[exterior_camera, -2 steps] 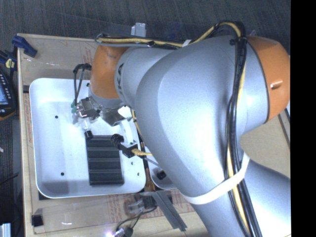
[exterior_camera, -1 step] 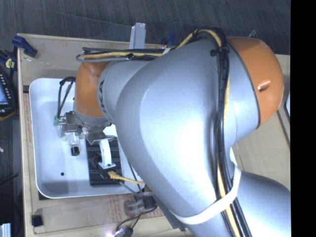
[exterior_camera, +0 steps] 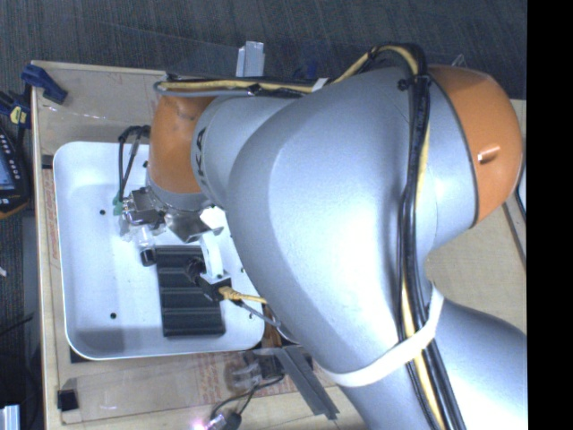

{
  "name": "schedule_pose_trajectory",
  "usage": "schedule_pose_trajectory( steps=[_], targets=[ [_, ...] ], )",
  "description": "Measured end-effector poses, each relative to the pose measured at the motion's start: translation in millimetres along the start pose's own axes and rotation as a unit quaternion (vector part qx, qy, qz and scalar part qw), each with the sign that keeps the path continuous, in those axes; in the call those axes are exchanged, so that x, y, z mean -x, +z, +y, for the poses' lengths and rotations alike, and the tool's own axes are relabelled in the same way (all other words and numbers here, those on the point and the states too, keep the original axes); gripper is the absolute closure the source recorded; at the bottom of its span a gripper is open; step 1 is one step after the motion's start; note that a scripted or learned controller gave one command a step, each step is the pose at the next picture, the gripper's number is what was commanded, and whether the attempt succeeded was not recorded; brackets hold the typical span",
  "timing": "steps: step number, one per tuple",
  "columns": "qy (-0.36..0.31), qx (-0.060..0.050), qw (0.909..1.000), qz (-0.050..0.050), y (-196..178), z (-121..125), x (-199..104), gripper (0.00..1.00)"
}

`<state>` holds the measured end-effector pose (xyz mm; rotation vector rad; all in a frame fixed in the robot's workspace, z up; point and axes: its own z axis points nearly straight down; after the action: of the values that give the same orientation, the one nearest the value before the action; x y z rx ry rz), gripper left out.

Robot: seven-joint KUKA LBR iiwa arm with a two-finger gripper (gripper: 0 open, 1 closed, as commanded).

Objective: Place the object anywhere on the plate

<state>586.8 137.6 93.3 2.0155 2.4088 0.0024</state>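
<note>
Claw [exterior_camera: 141,220] hangs low over the left bin [exterior_camera: 64,240], near its upper middle, pointing down at the white floor. We cannot tell whether it is open or closed: from this angle its tip is a clutter of metal and cable. We can't confirm anything gripped in it.

Just above the claw sits the orange wrist band [exterior_camera: 175,150]. From there the grey arm [exterior_camera: 358,240] swells across the right of the view, covering the bin's right wall and most of the worktop [exterior_camera: 98,92] beyond.

Progress: we judge that the task can't be marked done from this. The bare bin floor left of and below the claw carries just a couple of tiny dark specks [exterior_camera: 114,315].

Where the object lies relative to the claw we cannot tell. It may be right under the claw or off to the right, and the arm hides both spots. The same goes for the plate.

As far as we can judge, the placement itself is left to do, or at least a clear look at the object resting on the plate.
</note>
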Motion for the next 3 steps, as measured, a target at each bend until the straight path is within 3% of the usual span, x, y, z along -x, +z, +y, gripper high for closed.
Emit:
schedule_pose_trajectory(
  steps=[1, 2, 3],
  targets=[
    [0.142, 0.005, 0.9898, 0.005, -4.8, -20.0, 21.9, 1.00],
    [0.266, 0.000, 0.9640, 0.001, -0.2, -30.6, -13.4, 1.00],
    [0.444, -0.002, 0.8960, 0.000, 1.3, 19.9, -20.3, 1.00]
  ],
)
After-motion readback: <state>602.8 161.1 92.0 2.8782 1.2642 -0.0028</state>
